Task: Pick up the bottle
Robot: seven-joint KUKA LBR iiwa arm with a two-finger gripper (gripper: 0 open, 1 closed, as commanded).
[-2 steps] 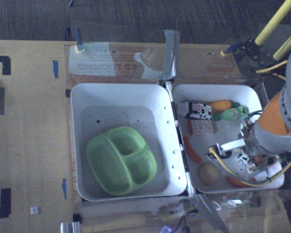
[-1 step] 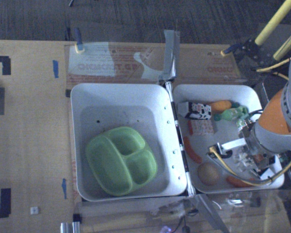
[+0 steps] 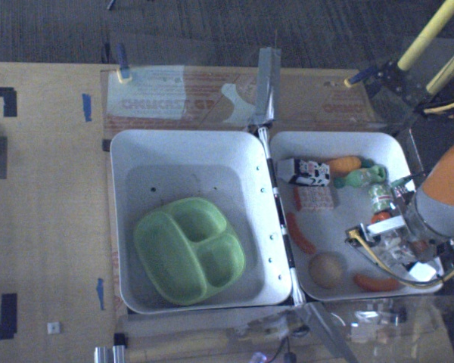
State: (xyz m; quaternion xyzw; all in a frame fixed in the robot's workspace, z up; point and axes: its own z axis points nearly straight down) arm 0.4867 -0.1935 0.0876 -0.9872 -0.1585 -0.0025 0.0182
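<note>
The bottle (image 3: 379, 199) is small and clear with a greenish label. It lies in the right bin (image 3: 340, 141) near the right wall, with what looks like a red cap toward the front. My gripper (image 3: 392, 246) hangs low over the right bin's front right part, just in front of the bottle and partly covering its near end. The grey wrist and orange band (image 3: 445, 180) come in from the right. I see nothing clearly held.
Also in the right bin are a cow-patterned carton (image 3: 310, 172), a carrot (image 3: 344, 164), a green toy (image 3: 363, 176), a pink block (image 3: 315, 198), a red pepper (image 3: 300, 234), a brown ball (image 3: 326, 268) and a red sausage (image 3: 377, 283). In the left bin (image 3: 181, 146) lies a green divided plate (image 3: 188, 249).
</note>
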